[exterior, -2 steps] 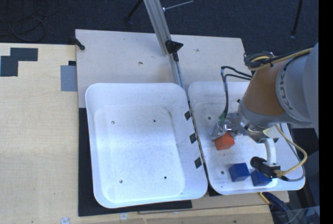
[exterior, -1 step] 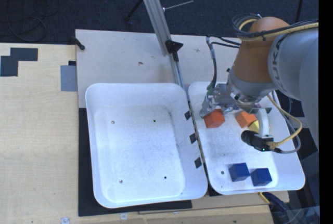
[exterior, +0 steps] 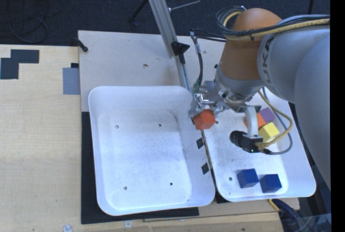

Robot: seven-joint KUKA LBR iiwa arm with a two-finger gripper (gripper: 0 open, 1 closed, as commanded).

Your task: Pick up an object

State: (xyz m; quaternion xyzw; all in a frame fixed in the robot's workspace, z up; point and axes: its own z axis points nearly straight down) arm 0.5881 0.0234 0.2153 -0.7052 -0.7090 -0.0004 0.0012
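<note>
camera view: a red ball [exterior: 204,119] is seen just under the gripper [exterior: 203,109], at the seam between the two bins; whether it is clamped by the gripper cannot be told.

Gripper [exterior: 204,116] over the seam between bins, clamped on an orange-red object [exterior: 204,120]. Two blue cubes [exterior: 259,180] in right bin [exterior: 302,185]; yellow block [exterior: 269,131] near arm.
</note>
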